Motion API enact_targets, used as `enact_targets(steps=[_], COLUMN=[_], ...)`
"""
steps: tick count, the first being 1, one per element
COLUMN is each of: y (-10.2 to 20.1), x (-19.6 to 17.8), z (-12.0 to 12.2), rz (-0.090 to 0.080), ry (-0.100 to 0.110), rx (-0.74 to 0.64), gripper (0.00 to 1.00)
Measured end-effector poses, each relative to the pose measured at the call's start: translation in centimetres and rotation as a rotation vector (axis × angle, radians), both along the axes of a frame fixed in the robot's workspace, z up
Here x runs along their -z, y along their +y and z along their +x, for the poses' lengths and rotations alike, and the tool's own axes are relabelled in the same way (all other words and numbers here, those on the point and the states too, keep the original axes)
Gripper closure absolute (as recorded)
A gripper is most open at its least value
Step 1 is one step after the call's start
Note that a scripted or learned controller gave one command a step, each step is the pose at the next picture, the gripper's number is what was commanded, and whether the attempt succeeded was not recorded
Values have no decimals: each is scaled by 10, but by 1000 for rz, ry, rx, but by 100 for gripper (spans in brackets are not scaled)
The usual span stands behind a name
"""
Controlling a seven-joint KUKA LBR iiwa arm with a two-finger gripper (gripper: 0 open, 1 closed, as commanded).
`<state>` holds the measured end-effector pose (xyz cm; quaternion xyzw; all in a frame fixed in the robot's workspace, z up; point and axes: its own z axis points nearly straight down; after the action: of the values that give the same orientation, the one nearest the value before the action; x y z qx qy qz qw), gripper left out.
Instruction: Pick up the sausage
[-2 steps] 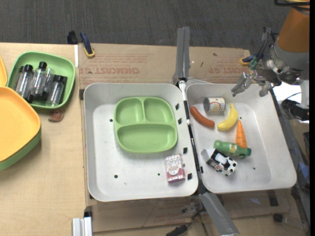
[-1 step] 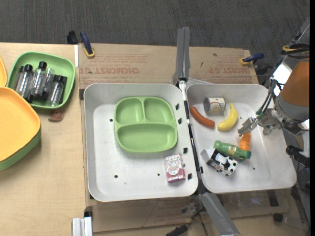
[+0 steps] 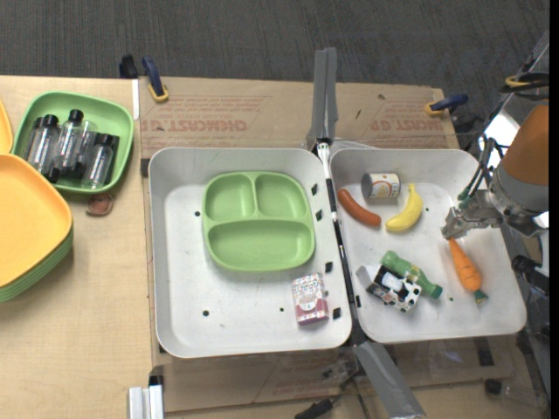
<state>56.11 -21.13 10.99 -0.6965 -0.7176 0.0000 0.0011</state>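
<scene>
A: Sausage (image 3: 359, 207) – smooth, slight gloss, looks plastic. Banana (image 3: 404, 210) and carrot (image 3: 465, 267) likewise, matt-smooth.

B: Green divided plate (image 3: 258, 221) – matt plastic. Bins (image 3: 175, 321) – white, smooth, dull sheen. Cardboard (image 3: 227, 116) under them – matt, printed.

A: Bench (image 3: 70, 347) – pale wood grain. Gripper (image 3: 460, 221) – grey metal

The sausage (image 3: 359, 208) is shown as a short, smooth cylinder with rounded ends, coloured reddish orange. It is laid flat on the floor of the right-hand bin (image 3: 437, 326), in the bin's upper left part, close to the wall shared with the neighbouring bin. Its long axis is set on a slant, the upper end toward the left and the lower end toward the right. No marks or seams can be made out on its surface, though the view may be too coarse for them.
</scene>
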Motion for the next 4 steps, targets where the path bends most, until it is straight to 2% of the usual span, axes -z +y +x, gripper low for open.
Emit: enact_targets(steps=[1,2,3,4], y=[40,39,19,47], x=[19,10,19,19], z=[-52,-52,-84,-84], rz=[0,0,0,0], ry=[0,0,0,0], rx=[-165,-160,-312,-337], gripper=[100,100,100,100])
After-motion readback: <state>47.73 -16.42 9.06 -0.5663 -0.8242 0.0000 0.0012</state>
